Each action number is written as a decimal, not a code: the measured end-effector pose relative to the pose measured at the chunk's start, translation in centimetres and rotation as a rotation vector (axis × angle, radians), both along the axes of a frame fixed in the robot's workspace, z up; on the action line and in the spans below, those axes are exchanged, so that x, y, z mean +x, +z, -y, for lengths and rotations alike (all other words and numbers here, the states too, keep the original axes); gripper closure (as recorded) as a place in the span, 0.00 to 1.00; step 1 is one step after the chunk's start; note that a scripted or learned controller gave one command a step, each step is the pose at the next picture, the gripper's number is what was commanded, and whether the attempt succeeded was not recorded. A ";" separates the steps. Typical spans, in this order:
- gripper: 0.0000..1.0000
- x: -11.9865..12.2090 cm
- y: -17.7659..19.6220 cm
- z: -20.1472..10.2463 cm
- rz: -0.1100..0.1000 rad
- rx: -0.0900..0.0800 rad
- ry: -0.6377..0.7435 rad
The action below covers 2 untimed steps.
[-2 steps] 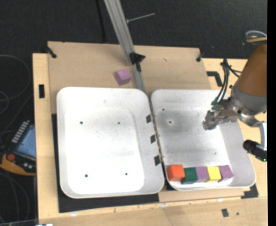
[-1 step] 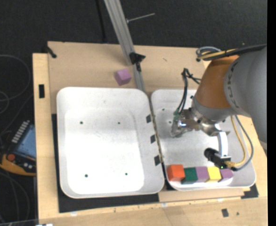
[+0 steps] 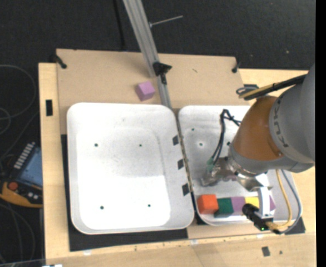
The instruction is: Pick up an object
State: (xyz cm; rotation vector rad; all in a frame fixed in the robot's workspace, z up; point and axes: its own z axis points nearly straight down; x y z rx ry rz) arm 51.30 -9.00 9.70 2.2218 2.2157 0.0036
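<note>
The grey arm with its broad orange band point(image 3: 260, 132) is filling the right side of the view, nearest the lens, and is reaching down into the right shallow white plastic bin point(image 3: 199, 121). Its metal hand point(image 3: 216, 174) is hanging low over the bin's middle, just above and left of a row of blocks; whether it is spread or closed cannot be told from this angle, and nothing is showing between its tips.

Four small blocks are lying in a row along the near wall of the right bin: an orange cube point(image 3: 208, 203), a green cube point(image 3: 225, 206) touching it, a pale purple block point(image 3: 238, 204) next, and a yellow block point(image 3: 252, 201) partly hidden under the wrist gear. They are looking matt and hard-edged.

The left shallow white bin point(image 3: 124, 166) is sitting just beside the right one, its floor smooth, slightly smudged grey and marked with four dark dots.

A fifth block, a light purple cube point(image 3: 146, 90), is resting on the bare tan wooden worktop point(image 3: 96, 77) behind the left bin, well apart from the others. A slanted grey metal rail point(image 3: 143, 29) is rising from the back of the worktop. Dark carpet-like floor is surrounding the worktop, with loose cables and a handheld pendant with orange trim point(image 3: 24, 177) lying at the left.
</note>
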 end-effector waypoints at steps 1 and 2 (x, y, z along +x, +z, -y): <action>0.00 0.1 0.1 -0.1 0.000 0.001 -0.003; 0.00 6.0 0.1 4.6 0.002 -0.003 0.001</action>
